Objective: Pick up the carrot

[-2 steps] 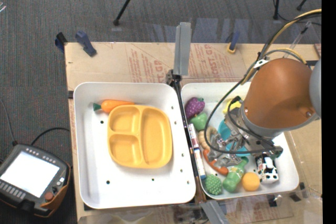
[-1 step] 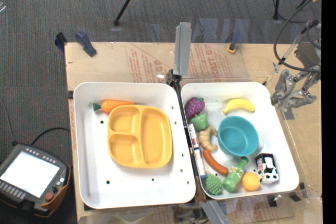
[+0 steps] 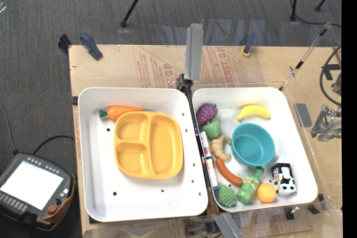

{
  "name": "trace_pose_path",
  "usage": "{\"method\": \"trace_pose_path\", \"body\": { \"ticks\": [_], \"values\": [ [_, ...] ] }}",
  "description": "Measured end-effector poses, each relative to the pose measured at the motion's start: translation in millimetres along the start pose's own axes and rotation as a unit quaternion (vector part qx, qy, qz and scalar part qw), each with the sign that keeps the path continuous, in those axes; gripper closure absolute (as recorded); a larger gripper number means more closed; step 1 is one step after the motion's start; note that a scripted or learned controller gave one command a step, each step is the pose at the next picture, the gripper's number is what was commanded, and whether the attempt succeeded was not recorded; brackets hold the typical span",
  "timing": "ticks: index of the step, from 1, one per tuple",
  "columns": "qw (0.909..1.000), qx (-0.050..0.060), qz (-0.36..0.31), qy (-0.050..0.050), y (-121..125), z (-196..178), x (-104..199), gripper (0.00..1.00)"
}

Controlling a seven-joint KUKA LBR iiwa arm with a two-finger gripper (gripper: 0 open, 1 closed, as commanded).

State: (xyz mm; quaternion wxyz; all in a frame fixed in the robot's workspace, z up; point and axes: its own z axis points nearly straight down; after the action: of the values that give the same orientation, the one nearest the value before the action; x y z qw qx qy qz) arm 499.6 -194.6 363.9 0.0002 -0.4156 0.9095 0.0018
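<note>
The carrot (image 3: 121, 112) is orange with a green stub at its left end. It lies flat in the left bin (image 3: 92, 175), near the far left corner. Its right part touches the upper rim of a yellow divided plate (image 3: 149, 145) that fills the middle of that bin.
The right bin (image 3: 295, 120) holds purple grapes (image 3: 206, 113), a banana (image 3: 254, 112), a teal bowl (image 3: 253, 144), a green pepper (image 3: 212, 129), a sausage (image 3: 229, 173), broccoli (image 3: 226, 196), an orange (image 3: 266, 193) and a cow toy (image 3: 285, 180). A grey metal fixture (image 3: 327, 122) sits past the bench's right edge.
</note>
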Motion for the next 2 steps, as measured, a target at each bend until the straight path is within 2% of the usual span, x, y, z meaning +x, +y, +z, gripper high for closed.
{"method": "trace_pose_path", "body": {
  "ticks": [1,2],
  "values": [
    [0.9970,-0.007,0.077,0.003,-2,173,21,1.00],
    [0.9789,0.001,0.204,0.000,-30,195,-3,1.00]
  ]
}}
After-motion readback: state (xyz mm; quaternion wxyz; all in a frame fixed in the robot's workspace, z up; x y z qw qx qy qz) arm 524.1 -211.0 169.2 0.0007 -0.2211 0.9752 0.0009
